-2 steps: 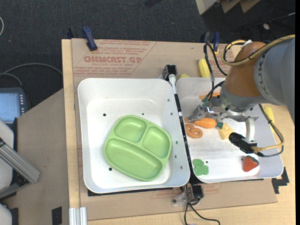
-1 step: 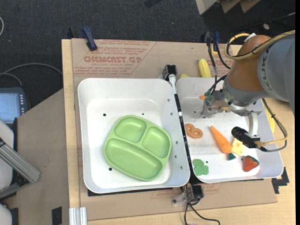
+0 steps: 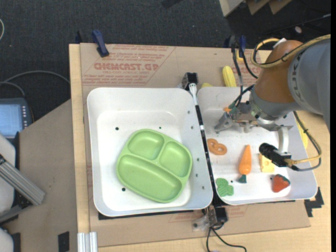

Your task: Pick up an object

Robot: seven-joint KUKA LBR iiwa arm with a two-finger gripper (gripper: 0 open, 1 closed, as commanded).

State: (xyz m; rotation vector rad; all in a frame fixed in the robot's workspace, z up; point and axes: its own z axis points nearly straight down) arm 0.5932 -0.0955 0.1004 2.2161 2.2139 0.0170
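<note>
The tool hangs low over the upper part of the right bin, the arm coming in from three o'clock with its orange band just above the wrist. Whether the tool is wide or narrow I cannot tell; the metal parts blur together there, and nothing can be seen held in it.

No one thing is named as the target, so the nearest candidates matter. The orange pretzel lies at about seven o'clock of the tool, near the bin's left wall, flat and looped. The carrot sits at six o'clock, upright in the view, tapering toward a small green end. Further out, a yellow cheese wedge lies partly under a black part of the wrist at four o'clock, a strawberry beyond it, and a green leafy piece at the bin's lower left corner. A corn cob rests on the counter outside the bin at twelve o'clock.

The toys are scattered loosely, probably to leave room for a grasp. The left bin carries a green divided plate.
</note>
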